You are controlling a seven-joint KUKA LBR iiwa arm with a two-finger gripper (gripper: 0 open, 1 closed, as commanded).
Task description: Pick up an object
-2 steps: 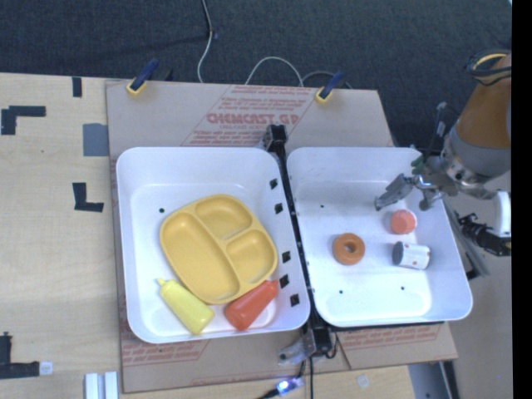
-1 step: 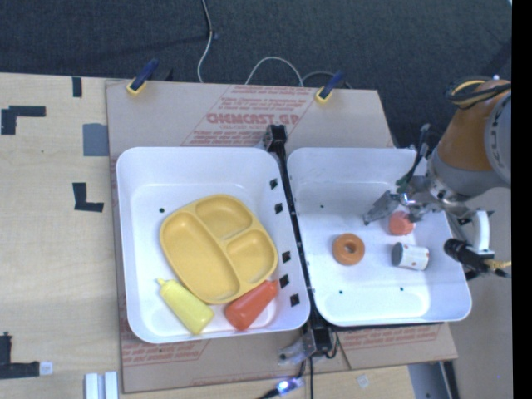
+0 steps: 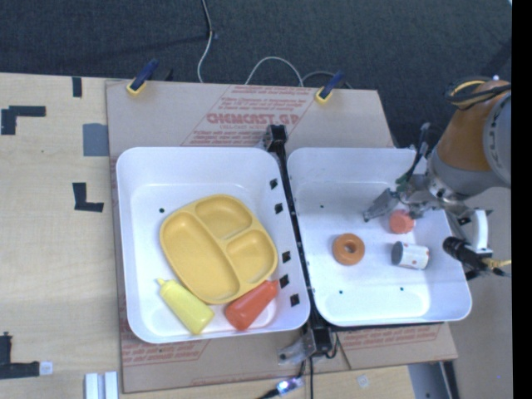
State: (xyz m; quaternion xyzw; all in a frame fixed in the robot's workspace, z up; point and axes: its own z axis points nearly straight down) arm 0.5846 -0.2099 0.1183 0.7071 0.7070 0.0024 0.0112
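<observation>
You had the gripper (image 3: 401, 209) lowered over the small red object (image 3: 402, 221) at the frame's right; whether it had closed, I could not tell. Approach stage, I judged; closing and lifting remained.

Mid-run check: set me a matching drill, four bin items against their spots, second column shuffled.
Items:
1. yellow tray
2. orange ring
3. yellow bottle
4. white cylinder

Places:
A. right bin, right of the ring
B. left bin, near front-left corner
C. left bin, middle
D. right bin, middle

Pairs: 1-C, 2-D, 3-B, 4-A
</observation>
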